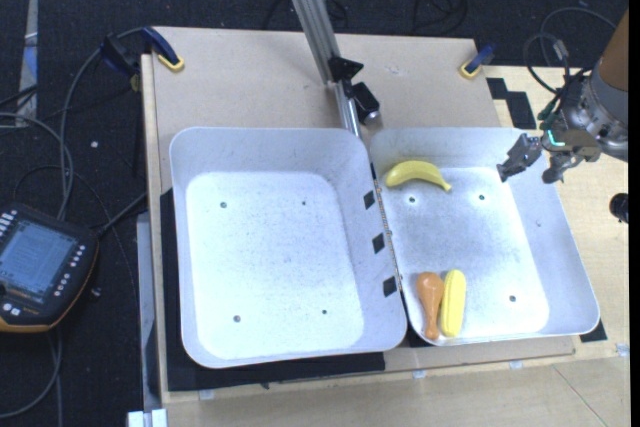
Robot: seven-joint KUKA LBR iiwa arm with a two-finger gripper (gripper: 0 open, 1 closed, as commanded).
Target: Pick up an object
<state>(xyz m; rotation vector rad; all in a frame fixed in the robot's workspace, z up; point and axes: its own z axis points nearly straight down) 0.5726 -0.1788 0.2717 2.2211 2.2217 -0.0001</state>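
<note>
While my arm reaches in from the right side of the tabletop [260, 80], my jaws [540, 165] hang spread apart, with nothing between them, above the far right corner of the right bin [560, 245]. Their two dark fingers [518, 159] point down and leftward, just past the bin's upper rim.

Three things lie in that right bin. A yellow banana [417, 175] rests near the bin's far left corner, curved with its ends turned toward the near side, well apart from my jaws. At the near left corner, a second yellow piece [453, 302], long and straight, lies beside an orange piece [430, 301] shaped like a drumstick; the two touch along their lengths, the orange one closer to the bin's left wall.

The left bin [190, 165] sits against the right one, their inner rims meeting near the middle of the tabletop. A slanted metal rail [310, 10] runs from the far edge down to the spot where the bins join. Yellow and blue clamps [160, 50] grip the tabletop's far corners. A handheld control pad [35, 265] lies on the floor off the left edge.
</note>
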